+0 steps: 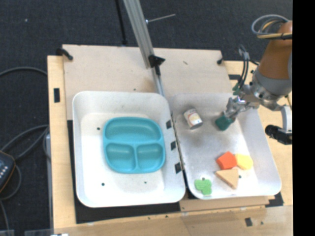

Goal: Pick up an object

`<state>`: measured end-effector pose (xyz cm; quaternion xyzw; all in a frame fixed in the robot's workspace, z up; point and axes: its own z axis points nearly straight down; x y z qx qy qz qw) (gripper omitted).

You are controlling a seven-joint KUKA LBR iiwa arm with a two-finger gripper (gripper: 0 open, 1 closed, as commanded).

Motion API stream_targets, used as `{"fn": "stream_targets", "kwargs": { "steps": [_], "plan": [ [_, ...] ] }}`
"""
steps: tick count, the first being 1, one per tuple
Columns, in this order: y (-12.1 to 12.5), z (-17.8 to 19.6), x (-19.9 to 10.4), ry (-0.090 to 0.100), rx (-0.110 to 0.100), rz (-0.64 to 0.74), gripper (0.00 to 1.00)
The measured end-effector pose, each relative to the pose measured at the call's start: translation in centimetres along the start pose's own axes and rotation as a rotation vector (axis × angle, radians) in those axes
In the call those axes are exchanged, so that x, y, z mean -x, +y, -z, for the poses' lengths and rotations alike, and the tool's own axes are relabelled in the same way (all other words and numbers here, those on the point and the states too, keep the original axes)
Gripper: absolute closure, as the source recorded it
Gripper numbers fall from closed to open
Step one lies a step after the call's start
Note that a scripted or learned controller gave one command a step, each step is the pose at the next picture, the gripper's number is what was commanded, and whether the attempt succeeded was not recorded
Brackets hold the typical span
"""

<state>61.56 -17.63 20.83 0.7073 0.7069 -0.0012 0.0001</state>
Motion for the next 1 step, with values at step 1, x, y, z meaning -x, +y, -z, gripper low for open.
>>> {"fn": "stream_targets", "kwargs": {
  "steps": [1],
  "plan": [
    [-1.75, 1.16, -3.88, 0.002, 0.003, 0.005, 1.0]
  ]
}}
